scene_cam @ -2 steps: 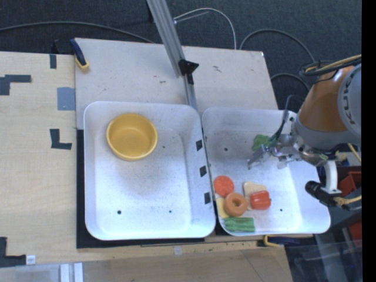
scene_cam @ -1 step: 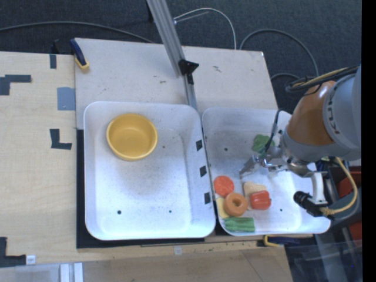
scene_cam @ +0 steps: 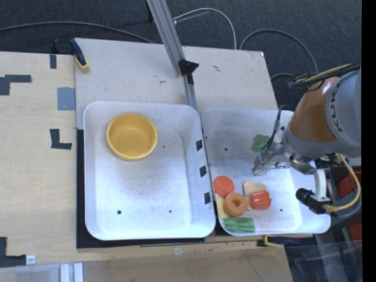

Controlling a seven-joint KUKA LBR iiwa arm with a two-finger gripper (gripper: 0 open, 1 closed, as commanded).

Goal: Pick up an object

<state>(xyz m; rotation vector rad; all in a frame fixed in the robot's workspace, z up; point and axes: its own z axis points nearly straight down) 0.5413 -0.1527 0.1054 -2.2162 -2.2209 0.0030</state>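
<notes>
- Starting at the far left, we see the yellow bowl (scene_cam: 131,136) standing upright in the left bin (scene_cam: 100,216), in that bin's upper left part; we take this bowl as our landmark.
- Above the bowl and a little to its left, a small blue and yellow clip (scene_cam: 79,54) lies on the pale board (scene_cam: 129,69) behind the bins.
- Up and to the right of the bowl, a slanted metal pole (scene_cam: 166,29) runs down to a black clamp (scene_cam: 188,67) at the back edge of the bins.
- To the right of the bowl, past the shared wall, sits the right bin (scene_cam: 235,125).
- Lower right of the bowl, a cluster of toy food crowds the right bin's front part: a red-orange round piece (scene_cam: 224,185), an orange ring (scene_cam: 235,204) just below it, a green piece (scene_cam: 239,224) against the front rim, a pale piece (scene_cam: 254,188) and a red piece (scene_cam: 260,200) touching it.
- Further right of the bowl, at about its height, a green leafy piece (scene_cam: 261,141) lies apart from the cluster.
- Just beside that green piece the gripper (scene_cam: 262,164) points down into the right bin; we cannot tell how wide it stands, nor make out anything held in it.
- Farthest right from the bowl is the arm (scene_cam: 343,113) with its orange band (scene_cam: 311,119).
</notes>
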